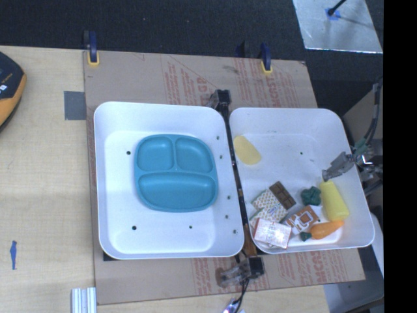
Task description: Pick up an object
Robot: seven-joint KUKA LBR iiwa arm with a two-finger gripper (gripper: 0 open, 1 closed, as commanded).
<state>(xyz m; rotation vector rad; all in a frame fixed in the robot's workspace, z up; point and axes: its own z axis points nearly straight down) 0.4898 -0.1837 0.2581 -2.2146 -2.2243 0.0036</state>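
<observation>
Two bins: shallow white plastic bins sit side by side on a brown cardboard sheet (195,77) on the table (39,194).
Left bin (111,240): holds a blue plastic divided plate (174,173) with three compartments, lying flat near the middle.
Right bin (287,126): a pale yellow flat oval piece (247,149) lies near the left wall; the rest is heaped in the near corner.
Heap: a long yellow block (333,199), an orange carrot-shaped toy (326,228), a small dark green lump (311,195), a brown chocolate-like bar (282,193), a patterned beige packet (267,202), a red and white printed box (301,219) and a pink-white wrapped packet (272,233), most of them touching one another.
Gripper (339,166): grey metal, reaching in over the right bin's right rim, just above the yellow block and apart from it.
Jaws: too small and blurred from here; I cannot tell how they stand, and I see nothing between them.
Clamps: blue and yellow clips (91,47) pin the cardboard's far edge.
</observation>
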